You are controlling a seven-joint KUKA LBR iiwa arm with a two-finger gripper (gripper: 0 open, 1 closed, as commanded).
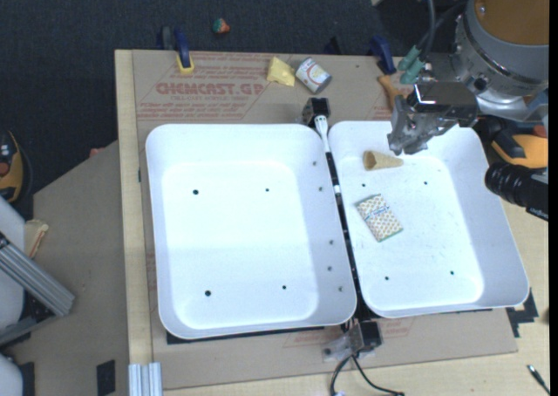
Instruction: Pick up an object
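In the right bin (488, 237) lie two things: a small tan wedge-shaped piece (380, 160) near the back wall and a flat patterned packet (379, 217) near the middle left. My gripper (403, 145) hangs over the back of the right bin, just right of and slightly above the tan piece. The tan piece lies on the bin floor beside the fingertips, not between them.
The left bin (174, 211) sits beside the right one. On the cardboard behind the bins lie a yellow wedge (280, 72), a small white box (313, 75) and an orange bit (389, 85). Blue clamps (182, 48) hold the board's back edge.
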